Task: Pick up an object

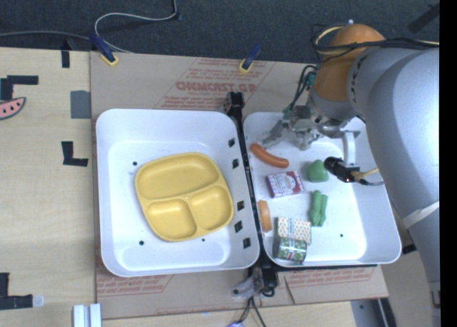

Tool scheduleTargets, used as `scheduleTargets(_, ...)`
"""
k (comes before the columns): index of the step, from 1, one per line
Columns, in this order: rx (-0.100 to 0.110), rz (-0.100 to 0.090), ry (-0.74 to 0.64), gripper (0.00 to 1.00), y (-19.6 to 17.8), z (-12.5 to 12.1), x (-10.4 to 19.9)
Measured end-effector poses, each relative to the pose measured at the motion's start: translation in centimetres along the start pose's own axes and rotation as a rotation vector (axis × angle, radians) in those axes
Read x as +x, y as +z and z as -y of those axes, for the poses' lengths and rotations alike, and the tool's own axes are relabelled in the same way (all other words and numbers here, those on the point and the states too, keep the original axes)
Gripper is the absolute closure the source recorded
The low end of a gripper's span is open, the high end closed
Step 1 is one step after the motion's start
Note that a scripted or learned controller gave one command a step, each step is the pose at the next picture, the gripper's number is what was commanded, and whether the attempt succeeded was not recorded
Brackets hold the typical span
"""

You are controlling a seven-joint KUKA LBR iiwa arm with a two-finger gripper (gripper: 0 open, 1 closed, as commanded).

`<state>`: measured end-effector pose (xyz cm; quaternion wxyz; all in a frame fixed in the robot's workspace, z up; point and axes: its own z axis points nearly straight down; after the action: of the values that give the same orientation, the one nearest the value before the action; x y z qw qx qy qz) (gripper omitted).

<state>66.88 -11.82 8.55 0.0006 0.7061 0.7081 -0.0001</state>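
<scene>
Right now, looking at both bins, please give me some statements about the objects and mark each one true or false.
1. The yellow divided tray lies in the left bin. True.
2. The toy hot dog lies in the left bin. False: it lies in the right bin.
3. The gripper is over the right bin's far end. True.
4. The yellow tray holds a green object. False: its compartments show nothing inside.
</scene>
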Motion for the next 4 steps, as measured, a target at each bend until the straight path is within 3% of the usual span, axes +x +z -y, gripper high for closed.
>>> scheduleTargets(1, -0.002, 0.004, 0.004, 0.00, -0.10, 6.63, 1.98)
scheduleTargets(2, -0.003, 0.003, 0.003, 1.00, -1.05, 6.59, 2.04)
scheduleTargets(3, -0.003, 0.003, 0.003, 0.00, -1.04, 6.60, 2.04)
scheduleTargets(4, -0.002, 0.006, 0.005, 0.00, -0.09, 6.15, 2.00)
